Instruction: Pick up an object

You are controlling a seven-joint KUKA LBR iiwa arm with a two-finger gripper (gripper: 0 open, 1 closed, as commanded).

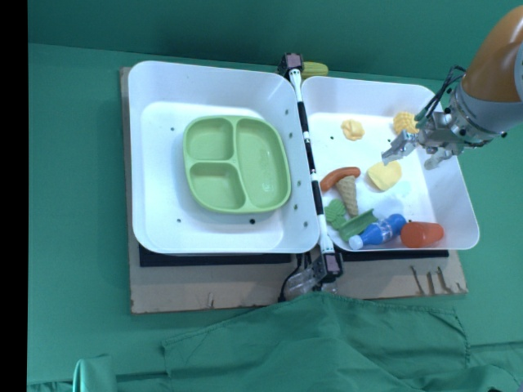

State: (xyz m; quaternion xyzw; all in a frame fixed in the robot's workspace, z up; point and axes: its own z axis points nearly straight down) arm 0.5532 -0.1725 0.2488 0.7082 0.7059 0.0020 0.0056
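While the arm (498,64) hangs over the right bin (458,211), the step in hand reads as approach or positioning before a grasp, nothing lifted yet. The gripper (419,149) sits over the bin's right-hand side with its 2 fingers spread apart and nothing between them, so it is open and empty. No target is named in the task, so any toy counts. Closest candidates: the yellow heart-shaped piece (384,175) lies just beside the left fingertip, slightly below and left of it in view; the corn piece (404,122) sits just above and left of the gripper, near the wrist. Farther off to the left of the gripper are the small yellow shell-like piece (352,129), the orange sausage (340,176) and the cone (349,194). Well below the gripper, along the bin's near wall, lie the blue bottle (379,232), the red-orange piece (422,234) and green pieces (343,219). Judged next move: shift a little left, centre the fingers over the yellow heart-shaped piece, descend and close. The left bin (155,96) holds a green divided plate (237,163), well apart from the gripper.
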